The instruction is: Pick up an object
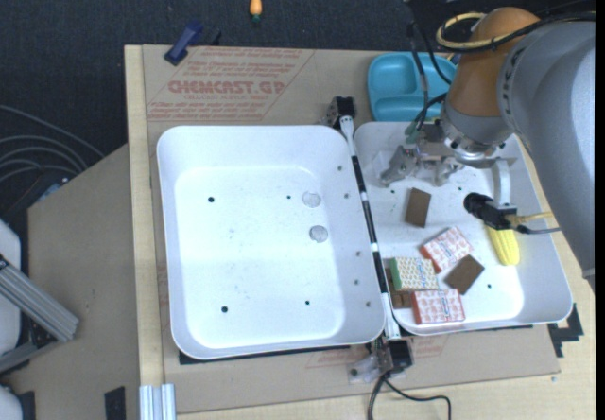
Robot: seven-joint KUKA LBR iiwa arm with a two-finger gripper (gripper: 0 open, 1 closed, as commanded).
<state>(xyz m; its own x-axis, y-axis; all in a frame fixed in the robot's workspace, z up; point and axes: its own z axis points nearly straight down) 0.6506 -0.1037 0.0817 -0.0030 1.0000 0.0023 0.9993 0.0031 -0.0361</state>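
Now | right bin: packets, brown blocks, yellow-black tool | end effector: grip state cannot tell

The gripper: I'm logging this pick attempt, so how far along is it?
Done: the gripper is down in the right bin, at its far end. In hand: nothing visibly between its fingers. Left: grasping something; the brown block lies nearest, while the yellow tool and small boxes sit untouched.
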